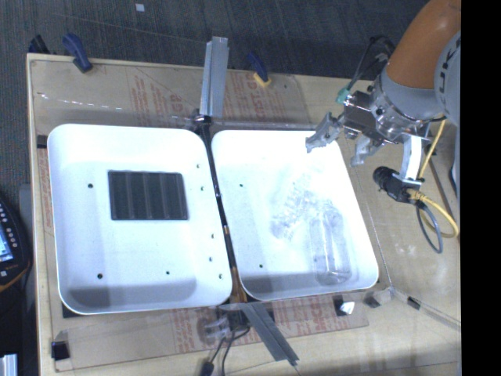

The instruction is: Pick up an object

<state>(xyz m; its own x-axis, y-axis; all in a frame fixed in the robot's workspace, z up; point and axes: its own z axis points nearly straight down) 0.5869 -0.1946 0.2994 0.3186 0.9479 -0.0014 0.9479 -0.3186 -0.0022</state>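
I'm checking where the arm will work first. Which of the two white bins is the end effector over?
The right-hand shallow white bin, holding clear plastic items. The end effector hangs at its far right corner; the left white bin holds a dark ribbed rectangular block.

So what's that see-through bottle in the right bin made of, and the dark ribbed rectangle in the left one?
The see-through bottle looks like clear glossy plastic: the white bin shows through it. The dark ribbed rectangle looks like matte plastic or rubber; hard to tell.

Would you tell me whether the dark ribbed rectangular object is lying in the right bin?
No, the dark ribbed object lies in the left bin; the right bin holds clear plastic items.
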